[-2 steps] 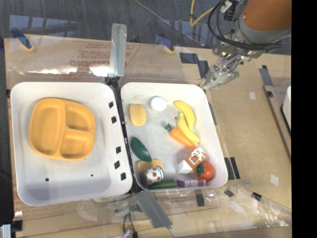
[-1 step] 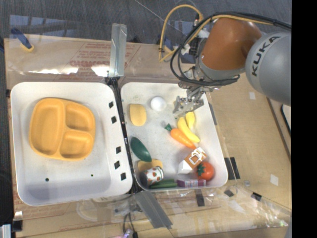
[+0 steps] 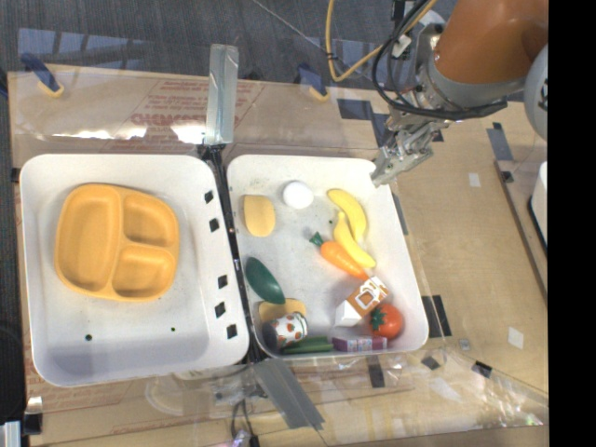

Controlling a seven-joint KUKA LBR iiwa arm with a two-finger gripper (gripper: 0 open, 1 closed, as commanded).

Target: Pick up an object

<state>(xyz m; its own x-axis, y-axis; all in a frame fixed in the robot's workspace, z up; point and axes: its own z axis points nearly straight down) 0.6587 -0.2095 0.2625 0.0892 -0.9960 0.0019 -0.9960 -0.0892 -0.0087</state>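
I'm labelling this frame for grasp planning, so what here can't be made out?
- Gripper, camera view: small and blurred over the right bin's back rim; finger state unreadable.
- Pile in the bin's near corner: the green item and purple item are partly hidden by the rim and neighbours; identity unclear.
- Arm: cut off by the top edge.

Two shallow white bins sat side by side on the worktop (image 3: 466, 250). The left bin (image 3: 56, 343) held a yellow three-compartment tray (image 3: 116, 241). Clear plastic sheeting (image 3: 121, 110) lay taped behind it, and a grey strip (image 3: 221, 96) stood upright between the bins
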